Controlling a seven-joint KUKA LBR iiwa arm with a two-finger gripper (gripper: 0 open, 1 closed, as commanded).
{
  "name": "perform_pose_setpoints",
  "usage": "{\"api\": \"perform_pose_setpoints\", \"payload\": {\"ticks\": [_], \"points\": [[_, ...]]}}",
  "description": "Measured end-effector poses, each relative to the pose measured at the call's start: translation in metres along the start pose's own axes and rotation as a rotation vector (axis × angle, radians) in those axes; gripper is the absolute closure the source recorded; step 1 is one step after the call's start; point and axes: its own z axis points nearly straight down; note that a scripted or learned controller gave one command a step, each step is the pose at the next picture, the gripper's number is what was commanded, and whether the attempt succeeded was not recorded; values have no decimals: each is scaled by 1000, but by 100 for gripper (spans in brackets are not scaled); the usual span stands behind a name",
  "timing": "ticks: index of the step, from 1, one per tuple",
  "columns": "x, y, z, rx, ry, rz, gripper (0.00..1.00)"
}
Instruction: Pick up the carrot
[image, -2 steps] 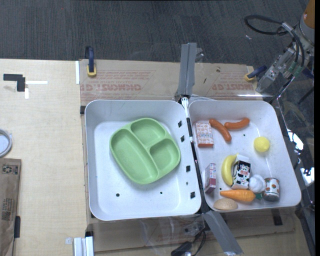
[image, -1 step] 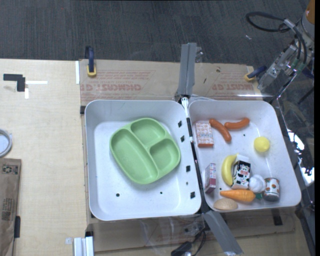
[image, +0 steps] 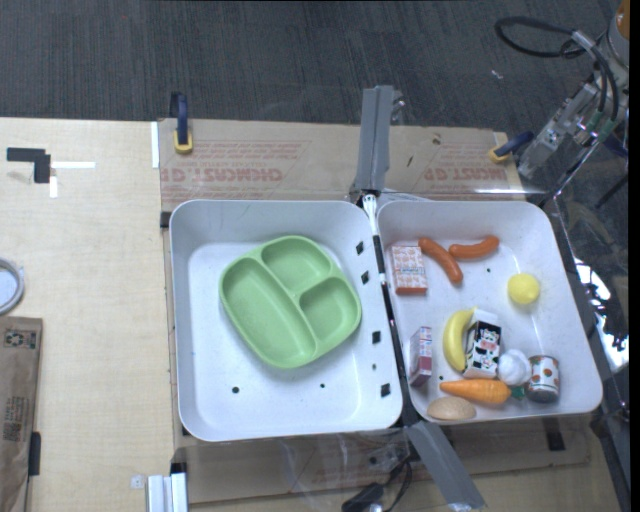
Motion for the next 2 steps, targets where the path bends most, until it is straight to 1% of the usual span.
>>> {"api": "perform_pose_setpoints", "payload": {"ticks": [1,2], "points": [[44,-23,169,-2,11,-111,100],[91,17,193,3,13,368,100]]}}
